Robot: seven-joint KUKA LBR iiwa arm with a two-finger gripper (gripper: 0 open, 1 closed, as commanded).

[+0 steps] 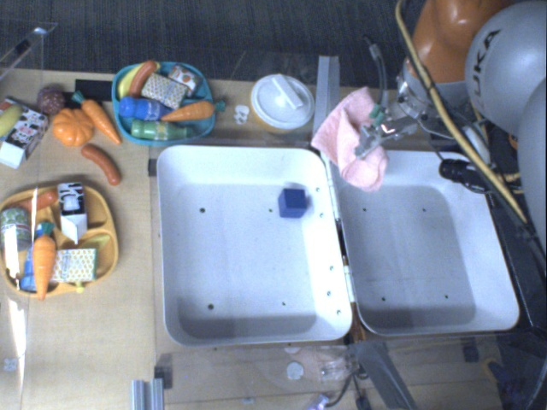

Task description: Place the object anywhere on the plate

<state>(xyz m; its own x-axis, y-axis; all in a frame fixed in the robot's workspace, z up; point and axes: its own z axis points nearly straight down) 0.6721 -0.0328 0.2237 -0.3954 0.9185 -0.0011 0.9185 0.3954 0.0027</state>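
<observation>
Camera view, looking down at a slant on a pale wooden bench (128, 272) carrying two shallow white bins side by side. In the left bin (188, 314), toward its far right part, a small blue cube (293, 202), alone on the white floor. Right bin (479, 306) with a bare floor. Reaching in from the right, a grey arm (513, 58) with an orange band (457, 11) and trailing cables. At its tip, the pincer (377, 136), hovering over the far left corner of the right bin, closed narrowly on a pink cloth (349, 139). Cloth bunched and hanging from the grip, its lower folds draped across the ridge where the two bins meet.

Beyond the bins, on the far side of the bench, a round white dish (282, 101) on a yellowish base, just left of the cloth. Farther left, a blue bowl (205, 128) heaped with toy food. Beside it, loose toy carrots, a small pumpkin and a sausage. At the left edge, a yellow plate (107, 229) loaded with toy packets and a carrot.

Step in hand, judged from this: carrying, with the cloth lifted and not yet delivered. Intended plate hard to name for certain; probably the white dish nearby or the yellow one at the left. Next move calls for travel leftward with the cloth kept clear of the bin rims, then a lowering over the plate and a release.
</observation>
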